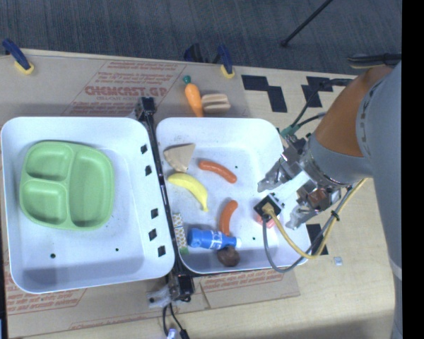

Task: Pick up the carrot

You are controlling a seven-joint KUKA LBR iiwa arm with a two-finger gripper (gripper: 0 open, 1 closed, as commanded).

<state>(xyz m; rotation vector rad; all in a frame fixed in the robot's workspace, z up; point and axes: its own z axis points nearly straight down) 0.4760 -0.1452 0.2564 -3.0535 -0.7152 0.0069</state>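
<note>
Ok, carrot [192, 97] isn't in a bin: it lies on the cardboard sheet [113, 83] just past the right bin's [268, 129] far rim, close beside a tan bread-like piece [215, 103]. Hand [286, 198] is over that bin's right side, well apart; can't tell if open or closed. Rec: clear the rim high, grip across mid-body. Don't confuse w/ orange sausage [218, 169].

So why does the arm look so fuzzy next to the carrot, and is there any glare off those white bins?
Camera view: the arm, large at the right edge, is soft and out of focus; the carrot reads crisper. Same view: light is even, no hard glare on the right bin, only a soft grey shadow along the left bin's near wall.
</note>
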